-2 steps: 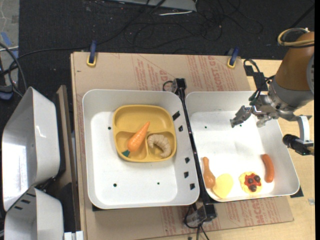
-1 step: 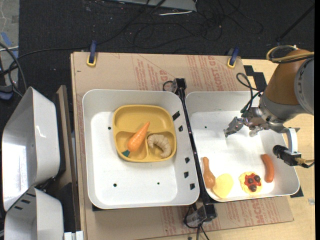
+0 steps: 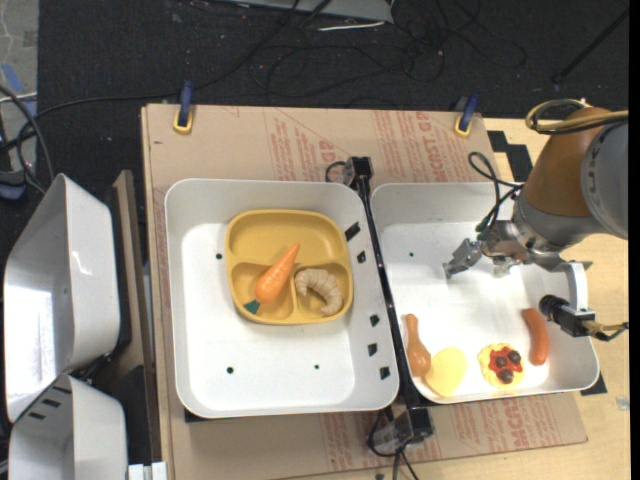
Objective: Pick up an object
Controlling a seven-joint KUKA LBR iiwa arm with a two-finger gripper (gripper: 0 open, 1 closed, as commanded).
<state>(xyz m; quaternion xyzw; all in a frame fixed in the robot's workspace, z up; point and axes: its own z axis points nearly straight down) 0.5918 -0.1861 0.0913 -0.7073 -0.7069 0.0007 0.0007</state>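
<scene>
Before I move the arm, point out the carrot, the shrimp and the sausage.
carrot [image 3: 277, 273], camera view, middle of its orange body
shrimp [image 3: 321, 289], camera view, centre of its curl
sausage [image 3: 538, 336], camera view, midway along its length

Dark floor [image 3: 90, 38], black cables [image 3: 300, 58], cardboard bench top [image 3: 290, 138]

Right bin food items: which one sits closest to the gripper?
The red-orange sausage by the bin's right wall, just below the gripper. The drumstick, yellow disc and pizza piece lie lower-left.
</scene>
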